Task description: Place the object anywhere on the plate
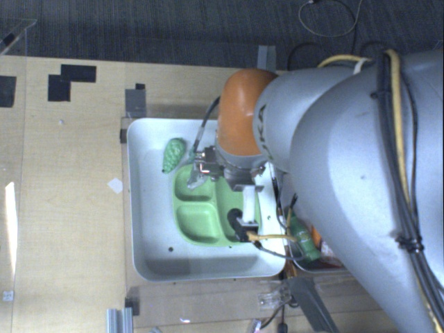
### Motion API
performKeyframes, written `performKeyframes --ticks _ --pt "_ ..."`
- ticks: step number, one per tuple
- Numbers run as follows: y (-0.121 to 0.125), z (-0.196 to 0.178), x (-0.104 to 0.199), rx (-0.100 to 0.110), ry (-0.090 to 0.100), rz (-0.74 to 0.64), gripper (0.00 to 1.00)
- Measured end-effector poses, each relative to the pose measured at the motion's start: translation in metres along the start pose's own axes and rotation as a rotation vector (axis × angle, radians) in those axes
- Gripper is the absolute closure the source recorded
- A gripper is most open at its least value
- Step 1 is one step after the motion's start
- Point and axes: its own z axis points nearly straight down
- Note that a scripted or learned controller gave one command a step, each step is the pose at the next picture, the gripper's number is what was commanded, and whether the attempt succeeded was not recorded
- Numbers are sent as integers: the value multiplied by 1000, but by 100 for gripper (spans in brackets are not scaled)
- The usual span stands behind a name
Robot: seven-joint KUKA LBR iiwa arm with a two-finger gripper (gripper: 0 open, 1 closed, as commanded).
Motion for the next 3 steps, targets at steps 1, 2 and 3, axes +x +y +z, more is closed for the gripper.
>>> performKeyframes --ticks 1,2,3 --pt "-28 1 -38 -8 7 31 0" --pt "-27 -12 -14 -17 39 10 100" --pt "-56 -86 -30 -3 1 0 100"
